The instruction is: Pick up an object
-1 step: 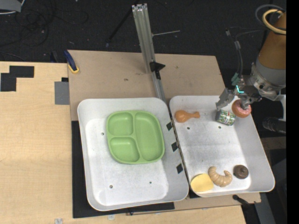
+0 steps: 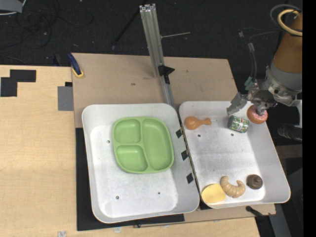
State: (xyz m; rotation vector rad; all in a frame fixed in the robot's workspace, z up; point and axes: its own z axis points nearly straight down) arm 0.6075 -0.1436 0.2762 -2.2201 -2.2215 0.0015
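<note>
A green divided plate (image 2: 143, 145) is seen in the left bin (image 2: 98, 191). At two o'clock in the right bin (image 2: 276, 181), a small green can (image 2: 238, 124) lies below the gripper (image 2: 249, 101); grip state cannot be told. Approach is judged underway; descent is needed.

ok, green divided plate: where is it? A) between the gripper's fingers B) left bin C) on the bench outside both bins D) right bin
B: the green divided plate lies flat in the left bin, while the right bin holds the small items such as the croissant and the can.
</note>
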